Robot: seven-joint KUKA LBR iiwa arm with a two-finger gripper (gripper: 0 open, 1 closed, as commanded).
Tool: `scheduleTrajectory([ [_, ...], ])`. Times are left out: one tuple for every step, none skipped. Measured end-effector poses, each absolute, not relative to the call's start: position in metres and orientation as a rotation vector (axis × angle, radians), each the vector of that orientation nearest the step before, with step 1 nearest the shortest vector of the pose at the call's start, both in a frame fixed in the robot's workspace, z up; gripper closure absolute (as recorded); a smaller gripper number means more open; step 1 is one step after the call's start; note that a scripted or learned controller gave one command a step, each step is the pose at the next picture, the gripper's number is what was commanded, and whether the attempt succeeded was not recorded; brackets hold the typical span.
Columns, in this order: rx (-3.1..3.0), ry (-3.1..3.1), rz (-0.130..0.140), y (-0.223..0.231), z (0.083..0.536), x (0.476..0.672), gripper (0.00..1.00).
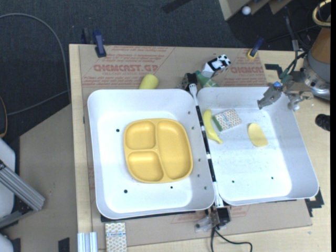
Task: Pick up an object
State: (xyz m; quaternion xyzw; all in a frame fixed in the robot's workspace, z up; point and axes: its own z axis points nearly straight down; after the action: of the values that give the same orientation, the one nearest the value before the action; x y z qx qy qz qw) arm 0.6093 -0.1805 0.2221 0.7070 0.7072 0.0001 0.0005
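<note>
My gripper (277, 101) hovers over the far right corner of the right bin (294, 177), open, with nothing between its fingers. In that bin lie a yellow banana-shaped piece (210, 126) by the left wall, a small patterned packet (228, 119) beside it, and a flat pale-yellow piece (257, 135) near the middle. The flat piece is the closest, below and left of the gripper. The left bin (105, 119) holds a yellow divided plate (157, 150).
On the bench behind the bins sit a yellow cylinder (148, 81) and a black-and-white toy (218, 64) with dark clutter at the bins' joint. Blue clamps (98, 42) (255, 48) grip the bench's far edge. A packet (115, 236) lies at the front.
</note>
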Motion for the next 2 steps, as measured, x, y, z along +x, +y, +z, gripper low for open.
scheduleTrajectory([
  [2.225, 2.223, -0.003, -0.184, 0.122, 0.594, 0.0],
  [2.224, 2.224, -0.002, -0.185, 0.084, 0.587, 0.0],
])
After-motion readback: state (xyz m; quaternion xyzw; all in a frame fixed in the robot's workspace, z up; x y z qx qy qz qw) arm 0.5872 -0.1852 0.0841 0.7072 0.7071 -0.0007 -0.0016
